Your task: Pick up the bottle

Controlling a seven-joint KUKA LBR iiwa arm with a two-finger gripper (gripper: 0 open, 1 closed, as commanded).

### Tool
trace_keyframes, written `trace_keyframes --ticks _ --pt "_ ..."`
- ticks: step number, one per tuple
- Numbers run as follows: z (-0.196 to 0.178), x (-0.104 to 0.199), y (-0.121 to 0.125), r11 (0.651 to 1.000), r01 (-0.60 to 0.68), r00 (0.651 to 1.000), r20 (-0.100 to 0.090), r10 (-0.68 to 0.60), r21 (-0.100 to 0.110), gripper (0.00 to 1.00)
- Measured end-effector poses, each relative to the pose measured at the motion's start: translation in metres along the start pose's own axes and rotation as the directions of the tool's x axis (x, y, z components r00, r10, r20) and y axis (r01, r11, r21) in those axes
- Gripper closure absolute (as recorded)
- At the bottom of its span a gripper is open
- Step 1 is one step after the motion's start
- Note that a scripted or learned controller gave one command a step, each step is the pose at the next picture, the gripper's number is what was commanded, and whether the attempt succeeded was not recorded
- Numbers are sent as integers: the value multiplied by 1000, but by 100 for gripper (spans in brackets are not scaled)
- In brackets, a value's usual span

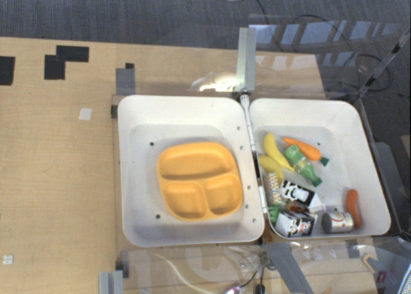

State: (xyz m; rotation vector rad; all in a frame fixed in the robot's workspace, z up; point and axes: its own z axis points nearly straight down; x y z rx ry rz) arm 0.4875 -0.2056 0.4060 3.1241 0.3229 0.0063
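A green plastic bottle [302, 164] lies on its side in the middle of the right bin [347, 119], its cap end pointing toward the lower right. It rests between a yellow banana [274, 151] on its left and an orange carrot [304, 149] just behind it, touching or nearly touching both.
In the right bin's front part lie a black-and-white carton [297, 193], a second one [296, 224], a grey can [338, 222] and a red sausage [352, 204]. The left bin [138, 158] holds an orange divided plate [199, 180]. A metal post [246, 55] stands behind the bins.
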Motion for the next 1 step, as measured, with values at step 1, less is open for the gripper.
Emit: trace_keyframes --ticks 1 --pt "5 0 0 1000 10 1000 1 -10 0 0"
